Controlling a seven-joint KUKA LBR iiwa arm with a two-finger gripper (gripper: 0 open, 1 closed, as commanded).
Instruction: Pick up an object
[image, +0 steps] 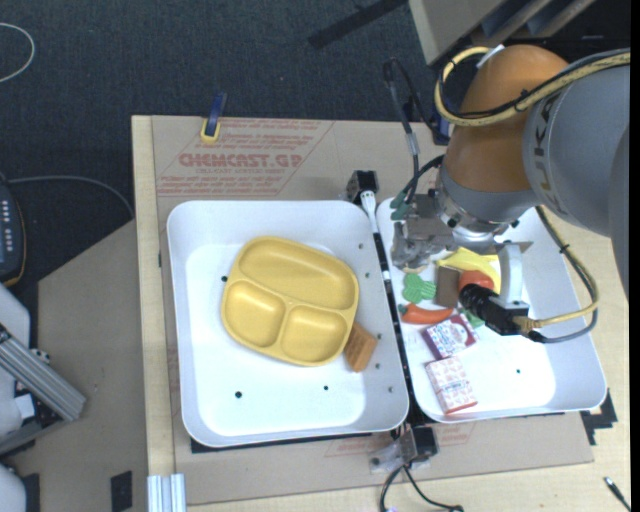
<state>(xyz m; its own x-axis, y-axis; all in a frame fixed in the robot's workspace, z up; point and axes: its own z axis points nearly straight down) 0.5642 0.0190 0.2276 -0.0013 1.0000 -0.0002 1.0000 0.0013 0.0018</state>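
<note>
The gripper (420, 250) hangs low over the right bin (560, 385), just above a green toy (420, 290); I cannot tell how its fingers stand. Left of that bin, a yellow divided plate (290, 300) lies in the left bin (200, 300), a brown block (360, 348) touching it.

One fixed camera looked down at a slant from above the bench (250, 160), near enough that both white bins (190, 300) showed whole. The arm (560, 120) entered from right of the bins.
</note>
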